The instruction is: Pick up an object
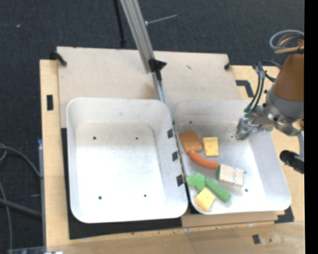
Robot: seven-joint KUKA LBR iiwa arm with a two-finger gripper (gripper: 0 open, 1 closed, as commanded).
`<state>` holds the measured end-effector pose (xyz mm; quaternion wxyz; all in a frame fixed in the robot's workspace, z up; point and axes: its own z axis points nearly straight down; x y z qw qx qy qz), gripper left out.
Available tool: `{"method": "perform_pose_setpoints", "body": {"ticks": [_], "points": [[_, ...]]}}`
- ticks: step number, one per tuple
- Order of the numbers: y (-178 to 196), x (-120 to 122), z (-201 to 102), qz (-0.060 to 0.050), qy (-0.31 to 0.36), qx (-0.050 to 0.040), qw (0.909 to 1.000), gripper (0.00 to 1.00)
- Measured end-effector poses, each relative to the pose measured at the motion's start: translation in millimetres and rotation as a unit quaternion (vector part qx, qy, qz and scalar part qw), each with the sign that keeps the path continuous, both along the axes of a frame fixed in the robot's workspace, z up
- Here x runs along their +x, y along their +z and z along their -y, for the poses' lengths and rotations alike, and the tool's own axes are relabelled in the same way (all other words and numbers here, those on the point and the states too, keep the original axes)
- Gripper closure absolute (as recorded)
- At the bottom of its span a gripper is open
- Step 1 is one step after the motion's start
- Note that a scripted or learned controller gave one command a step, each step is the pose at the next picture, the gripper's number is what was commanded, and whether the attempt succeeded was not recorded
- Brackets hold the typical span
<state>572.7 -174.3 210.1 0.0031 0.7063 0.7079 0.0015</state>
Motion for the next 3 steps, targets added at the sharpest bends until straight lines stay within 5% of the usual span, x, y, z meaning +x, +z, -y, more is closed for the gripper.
{"method": "perform_pose_setpoints", "body": {"ticks": [3], "points": [[21, 7, -157, -0.003, 0.002, 0.0014, 1.0, 1.0]]}}
